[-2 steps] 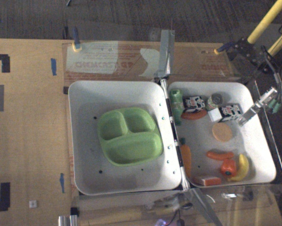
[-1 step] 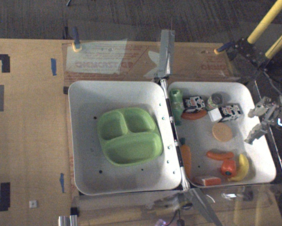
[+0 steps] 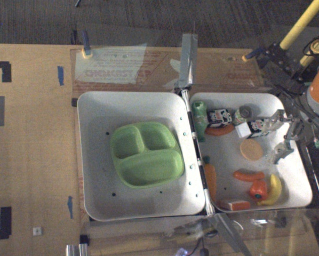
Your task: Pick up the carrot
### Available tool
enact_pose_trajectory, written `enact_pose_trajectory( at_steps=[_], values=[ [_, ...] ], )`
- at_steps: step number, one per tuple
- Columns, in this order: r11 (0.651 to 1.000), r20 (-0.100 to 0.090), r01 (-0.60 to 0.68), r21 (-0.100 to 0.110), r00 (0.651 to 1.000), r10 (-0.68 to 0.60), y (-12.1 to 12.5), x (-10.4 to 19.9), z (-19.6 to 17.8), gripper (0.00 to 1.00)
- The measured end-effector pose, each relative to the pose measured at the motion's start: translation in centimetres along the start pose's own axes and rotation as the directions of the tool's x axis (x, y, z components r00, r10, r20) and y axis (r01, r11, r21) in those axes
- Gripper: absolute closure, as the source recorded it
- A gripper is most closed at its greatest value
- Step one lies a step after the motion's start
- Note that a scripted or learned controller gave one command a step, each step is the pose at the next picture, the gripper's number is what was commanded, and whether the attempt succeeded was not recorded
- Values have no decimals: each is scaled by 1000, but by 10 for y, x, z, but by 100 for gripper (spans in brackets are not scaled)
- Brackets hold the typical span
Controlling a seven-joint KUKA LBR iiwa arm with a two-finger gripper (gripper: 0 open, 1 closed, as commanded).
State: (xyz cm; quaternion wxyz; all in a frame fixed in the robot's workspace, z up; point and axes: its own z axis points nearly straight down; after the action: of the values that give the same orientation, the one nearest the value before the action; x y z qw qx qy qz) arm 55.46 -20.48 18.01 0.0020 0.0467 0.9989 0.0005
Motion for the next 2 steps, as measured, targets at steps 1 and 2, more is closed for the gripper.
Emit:
enact_pose_trajectory(
  at_steps=[1,2],
  values=[
    [985,6,172,2,985,-172,-16,-17,-62,0],
    [869,1,495,-1,869,-495,-16,-16,-34,0]
  ],
)
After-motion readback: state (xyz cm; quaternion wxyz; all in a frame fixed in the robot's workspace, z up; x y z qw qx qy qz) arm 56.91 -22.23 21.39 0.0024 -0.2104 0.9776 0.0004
